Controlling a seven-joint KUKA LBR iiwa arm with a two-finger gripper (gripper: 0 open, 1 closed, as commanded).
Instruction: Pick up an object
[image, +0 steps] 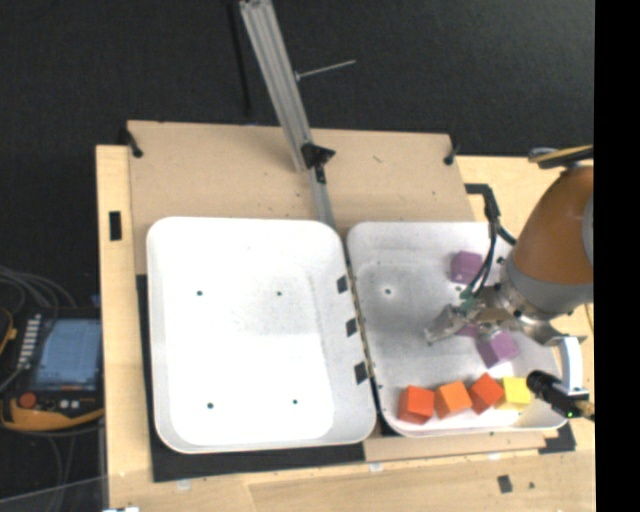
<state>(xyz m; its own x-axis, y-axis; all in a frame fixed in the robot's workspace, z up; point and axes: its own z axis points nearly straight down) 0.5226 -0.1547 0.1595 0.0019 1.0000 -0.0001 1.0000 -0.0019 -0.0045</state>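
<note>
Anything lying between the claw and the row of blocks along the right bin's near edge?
Camera view: bare white bin floor separates the claw from the block row.

Two shallow white plastic bins (250, 235) sit side by side on the bench, and in the right one four small blocks (465, 397) line its near wall, two more (466, 266) lying behind.

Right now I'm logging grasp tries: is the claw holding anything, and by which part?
Cannot be told: the claw sits low in the right bin beside a purple block.
</note>
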